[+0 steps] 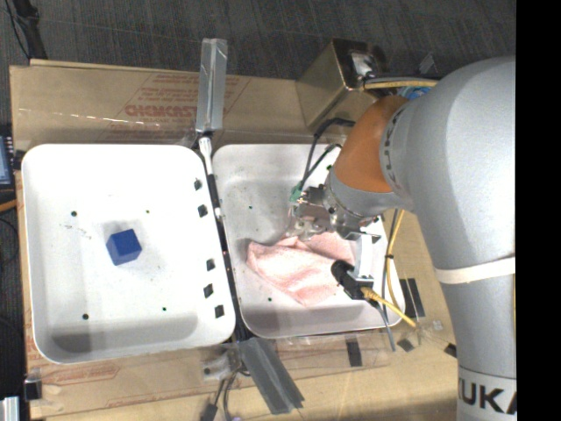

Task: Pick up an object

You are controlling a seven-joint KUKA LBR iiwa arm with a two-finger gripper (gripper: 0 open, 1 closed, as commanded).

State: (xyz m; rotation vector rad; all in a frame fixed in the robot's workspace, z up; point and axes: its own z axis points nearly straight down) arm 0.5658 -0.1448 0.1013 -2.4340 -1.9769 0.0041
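A crumpled pink cloth (294, 268) lies in the right bin (254, 318), toward its near right side. My gripper (307, 219) hangs over the cloth's far edge, low in the bin, with the orange-banded wrist right behind it. A small blue cube (124, 246) sits alone on the floor of the left bin (53, 323), far from the arm.
The grey arm covers the right side of the right bin. A metal divider (215, 235) with black clips runs between the bins. Brown cardboard (105, 95) lies behind them. A yellow cable (392, 305) and black fitting (347, 279) hang by the right bin's edge.
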